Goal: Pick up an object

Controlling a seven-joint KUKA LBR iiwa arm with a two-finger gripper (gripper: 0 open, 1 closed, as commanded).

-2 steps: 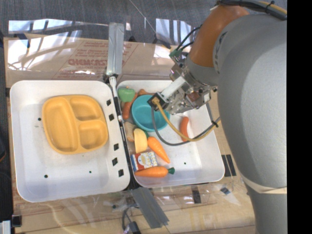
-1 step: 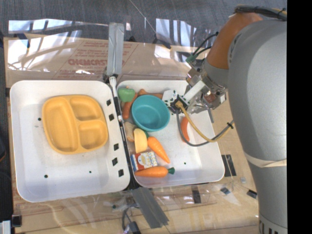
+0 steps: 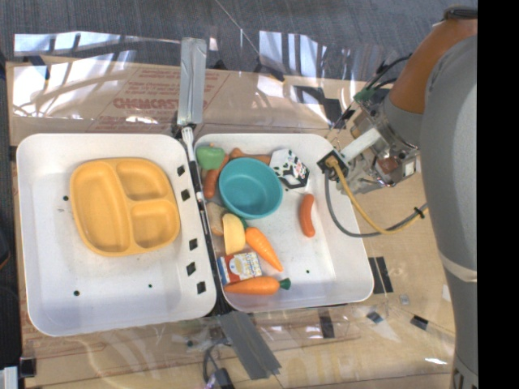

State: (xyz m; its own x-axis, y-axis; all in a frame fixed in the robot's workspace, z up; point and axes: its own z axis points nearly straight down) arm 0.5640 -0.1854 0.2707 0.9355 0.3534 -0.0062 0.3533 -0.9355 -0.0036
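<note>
The right bin [image 3: 345,254] holds a teal bowl [image 3: 250,187], a red sausage [image 3: 307,215], a black-and-white cow-patterned toy [image 3: 289,168], two carrots [image 3: 264,248] [image 3: 253,286], a yellow piece [image 3: 233,233], a small carton [image 3: 242,266] and a green piece [image 3: 210,157]. My gripper [image 3: 386,165] hangs over the bin's right rim, to the right of the sausage and the cow toy, touching none of them. Nothing shows held in it.
The left bin [image 3: 49,282] carries a yellow divided plate [image 3: 124,203]. A cardboard sheet [image 3: 243,96] lies behind both bins. The grey arm [image 3: 454,136] fills the right side. An orange piece [image 3: 212,183] and a brown piece [image 3: 216,221] sit left of the bowl.
</note>
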